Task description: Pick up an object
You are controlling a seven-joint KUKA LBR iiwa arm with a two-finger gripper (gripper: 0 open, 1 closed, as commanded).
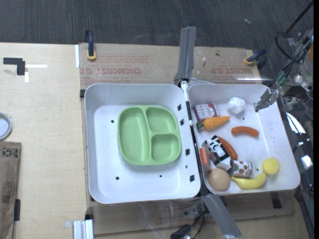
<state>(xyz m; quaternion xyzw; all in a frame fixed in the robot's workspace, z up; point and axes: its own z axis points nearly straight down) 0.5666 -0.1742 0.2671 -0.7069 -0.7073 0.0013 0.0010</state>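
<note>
The right bin point(279, 133) holds several toy foods. A white crumpled ball point(236, 104) and a red carton point(206, 111) lie at the back, with a carrot point(215, 123) and an orange sausage point(245, 131) just in front of them. Toward the front sit a black-and-white carton point(215, 149), a small red-patterned can point(241, 169), a brown egg-shaped piece point(219, 179), a banana point(250, 182) and a yellow lemon point(270, 166). My gripper point(262, 103) hangs over the bin's back right part, right of the white ball, with nothing seen in it.
The left bin point(99, 148) bears a green divided plate point(149, 134). A grey post point(186, 54) stands behind the seam between the bins. Clamps point(89, 51) hold the cardboard behind. A tape roll point(4, 127) lies at the far left.
</note>
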